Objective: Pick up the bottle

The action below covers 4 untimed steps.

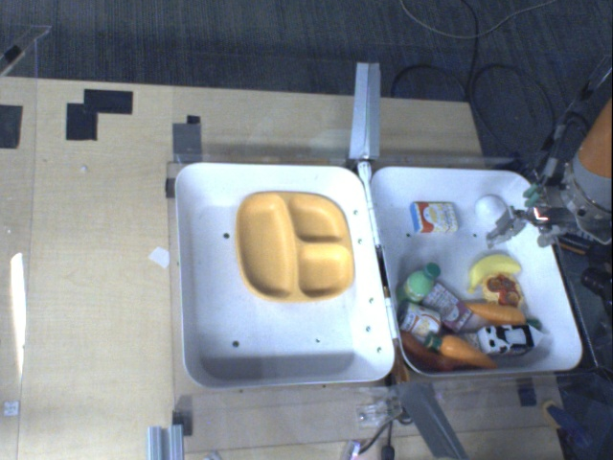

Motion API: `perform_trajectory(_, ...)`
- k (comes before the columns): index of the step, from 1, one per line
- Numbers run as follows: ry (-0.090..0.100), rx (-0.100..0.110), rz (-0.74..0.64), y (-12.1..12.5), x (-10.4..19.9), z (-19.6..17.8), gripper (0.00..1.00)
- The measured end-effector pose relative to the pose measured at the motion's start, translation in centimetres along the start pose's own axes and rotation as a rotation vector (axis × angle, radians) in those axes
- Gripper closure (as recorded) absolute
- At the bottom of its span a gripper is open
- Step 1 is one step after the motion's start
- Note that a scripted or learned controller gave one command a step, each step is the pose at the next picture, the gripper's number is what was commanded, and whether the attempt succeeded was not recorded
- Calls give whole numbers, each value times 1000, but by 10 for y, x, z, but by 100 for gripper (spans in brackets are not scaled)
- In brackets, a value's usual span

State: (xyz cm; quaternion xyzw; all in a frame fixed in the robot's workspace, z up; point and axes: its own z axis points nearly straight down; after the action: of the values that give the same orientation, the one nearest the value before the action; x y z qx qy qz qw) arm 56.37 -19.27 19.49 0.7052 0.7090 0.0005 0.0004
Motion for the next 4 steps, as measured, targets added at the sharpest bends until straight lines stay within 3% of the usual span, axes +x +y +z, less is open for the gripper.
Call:
perform_trajectory(1,-4,-14,-120,6,45,106,0)
perform_trajectory(2,-4,-13,-325,19,100,106,0)
perform_trajectory(3,-2,-16,-326,21,101,96,100)
perform_trajectory(4,-1,-4,-402,54,176,-32,100)
